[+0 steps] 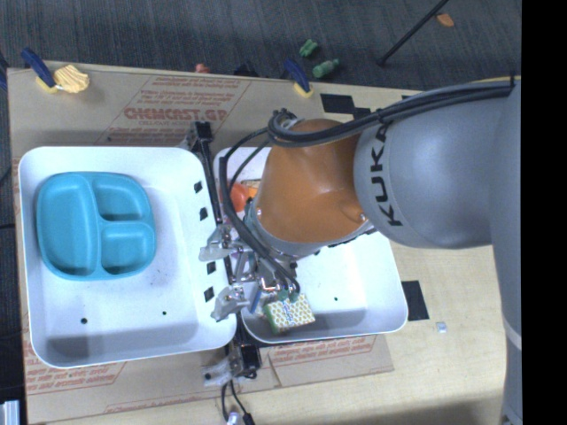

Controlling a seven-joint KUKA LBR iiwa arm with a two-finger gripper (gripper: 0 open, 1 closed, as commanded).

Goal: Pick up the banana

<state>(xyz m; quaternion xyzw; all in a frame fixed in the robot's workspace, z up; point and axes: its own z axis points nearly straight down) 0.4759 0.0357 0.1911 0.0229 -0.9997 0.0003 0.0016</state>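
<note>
Below, the arm's orange band [306,184] hid most of the right bin [381,312], banana unseen; the pincer [257,289] hung over a patterned sponge [290,312]. A blue divided tray [95,224] sat in the left bin [53,343] on the worktop [443,370].

The bench [461,361] bears two white bins [53,326], seemingly on printed cardboard [168,104].

Dark grey carpet [133,16] lay beyond the pale wooden worktop [443,379], a printed cardboard sheet [168,104] covered it, and a black stand leg [425,16] crossed the floor.
</note>
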